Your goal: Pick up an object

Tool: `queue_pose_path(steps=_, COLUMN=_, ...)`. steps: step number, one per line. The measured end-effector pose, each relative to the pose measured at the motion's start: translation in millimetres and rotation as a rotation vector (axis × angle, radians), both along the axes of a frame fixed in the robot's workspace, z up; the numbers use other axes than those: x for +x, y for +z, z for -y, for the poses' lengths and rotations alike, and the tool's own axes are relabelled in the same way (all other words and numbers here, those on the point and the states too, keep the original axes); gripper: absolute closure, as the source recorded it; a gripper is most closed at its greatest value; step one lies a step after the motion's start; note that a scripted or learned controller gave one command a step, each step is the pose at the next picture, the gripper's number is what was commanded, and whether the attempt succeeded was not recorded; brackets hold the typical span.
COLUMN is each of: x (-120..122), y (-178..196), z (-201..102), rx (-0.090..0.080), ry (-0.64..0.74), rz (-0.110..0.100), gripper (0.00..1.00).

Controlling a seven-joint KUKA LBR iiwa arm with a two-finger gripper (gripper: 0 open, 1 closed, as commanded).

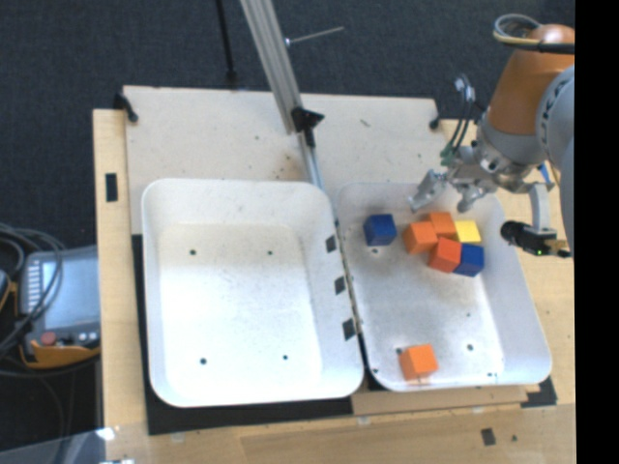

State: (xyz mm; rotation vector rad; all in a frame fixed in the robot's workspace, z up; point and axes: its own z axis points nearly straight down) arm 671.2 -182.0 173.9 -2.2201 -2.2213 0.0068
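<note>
1. Over the far edge of the right bin [513, 303], my gripper [446, 195] hangs with its fingers spread apart, nothing between them.
2. My arm [522, 95] comes in from the right, orange band above the wrist, grey below.
3. Just below my fingertips sits a cluster: two orange cubes [420, 235] and [442, 222] side by side, a yellow cube [468, 231] to their right, a red cube [446, 254] in front, a blue cube [471, 259] touching the red one on its right.
4. The cluster's pieces are packed tight, touching each other; I touch none of them.
5. A lone blue cube [380, 228] sits left of the cluster, apart from it, near the bin's left wall.
6. Another orange cube [419, 361] sits alone near the near edge of the right bin, well apart from the rest.
7. Left bin [242, 288] lies beside the right one, their walls touching.
8. A metal rail [271, 51] slants up from between the bins toward the top of the view.
9. Both bins rest on a wooden bench [111, 259].
</note>
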Motion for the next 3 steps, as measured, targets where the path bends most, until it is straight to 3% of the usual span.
queue_pose_path(steps=1, x=-3.4, y=-40.4, z=2.4, rx=-0.002, ry=0.0, rz=0.006, gripper=0.0)
queue_pose_path(steps=2, x=2.3, y=-48.8, z=4.8, rx=-0.007, ry=0.001, rz=0.025, gripper=0.0)
queue_pose_path(steps=3, x=3.9, y=-36.0, z=6.2, rx=-0.01, ry=0.003, rz=0.033, gripper=1.0)
